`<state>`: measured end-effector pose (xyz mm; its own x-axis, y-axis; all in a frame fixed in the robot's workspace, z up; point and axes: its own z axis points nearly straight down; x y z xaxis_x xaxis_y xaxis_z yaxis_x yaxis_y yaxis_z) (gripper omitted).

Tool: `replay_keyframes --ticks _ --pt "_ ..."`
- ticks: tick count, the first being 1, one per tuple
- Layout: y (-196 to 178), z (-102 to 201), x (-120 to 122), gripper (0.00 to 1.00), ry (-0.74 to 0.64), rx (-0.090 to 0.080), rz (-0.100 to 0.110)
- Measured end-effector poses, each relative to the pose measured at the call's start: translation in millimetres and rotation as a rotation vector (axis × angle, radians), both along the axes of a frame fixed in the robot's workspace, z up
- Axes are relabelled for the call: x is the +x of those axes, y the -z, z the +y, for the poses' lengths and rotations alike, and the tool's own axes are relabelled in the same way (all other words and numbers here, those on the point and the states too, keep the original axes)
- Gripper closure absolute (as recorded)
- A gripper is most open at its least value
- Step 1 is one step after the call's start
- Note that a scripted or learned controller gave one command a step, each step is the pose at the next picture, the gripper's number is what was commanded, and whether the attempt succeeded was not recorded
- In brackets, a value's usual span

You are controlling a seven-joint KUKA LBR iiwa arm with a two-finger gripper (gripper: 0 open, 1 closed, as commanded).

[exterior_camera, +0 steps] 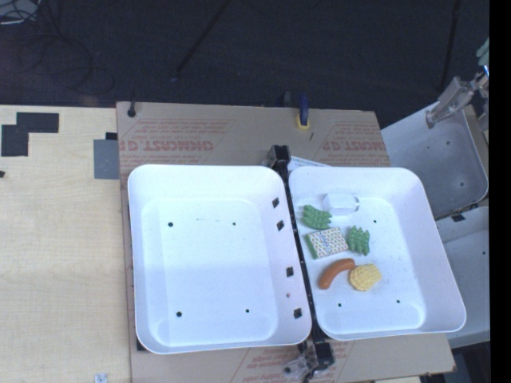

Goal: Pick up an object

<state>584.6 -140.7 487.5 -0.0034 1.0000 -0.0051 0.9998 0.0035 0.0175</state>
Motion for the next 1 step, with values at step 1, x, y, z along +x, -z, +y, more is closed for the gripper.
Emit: replay_keyframes --ticks 1 --pt "-54.8 -36.5 -79.6 0.0 0.008 0.003 0.013"
